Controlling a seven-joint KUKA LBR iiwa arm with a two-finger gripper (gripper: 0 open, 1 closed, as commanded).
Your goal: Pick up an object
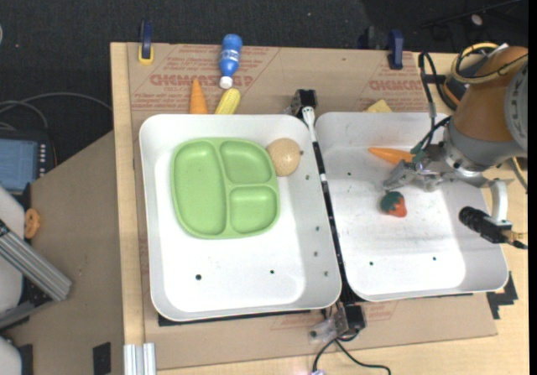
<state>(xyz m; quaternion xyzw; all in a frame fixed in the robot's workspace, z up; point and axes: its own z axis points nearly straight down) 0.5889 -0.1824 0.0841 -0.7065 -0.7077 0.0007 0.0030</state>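
Two red "CHEMGLASS" prints (179, 79) on cardboard (277, 71)

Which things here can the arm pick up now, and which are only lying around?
For the job: gripper; carrot; red strawberry toy, both in the right bin.

Lying about: green divided plate; tan ball; blue bottle; yellow corn.

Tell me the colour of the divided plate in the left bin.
Light green; the plate shows clearly in the camera view.

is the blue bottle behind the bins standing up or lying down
Lying down. The bottle rests on its side on the cardboard, cap toward the bins, beside the corn.
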